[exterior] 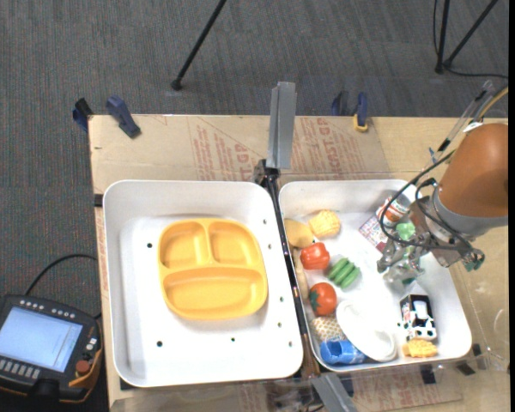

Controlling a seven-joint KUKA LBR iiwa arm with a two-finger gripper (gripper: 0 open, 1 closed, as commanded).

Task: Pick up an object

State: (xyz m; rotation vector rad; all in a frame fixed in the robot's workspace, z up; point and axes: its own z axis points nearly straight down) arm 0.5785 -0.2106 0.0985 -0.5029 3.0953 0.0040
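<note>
My gripper (401,266) hangs low over the right part of the right bin (343,184), below the orange band of the arm (476,178). It is just above the bin floor. Right beside it lie a small green piece (405,230) and a red-capped white bottle (393,207) on a printed card. A black-and-white box (417,313) sits in front of it. Further left are a red pepper (315,256), a green vegetable (344,272), a tomato (323,297) and two yellow foods (324,222).
A white dish (366,330), a blue item (339,351) and a small waffle (421,348) lie at the right bin's front. The left bin (120,230) holds a yellow divided tray (213,269). A grey post (281,131) stands behind the bins.
</note>
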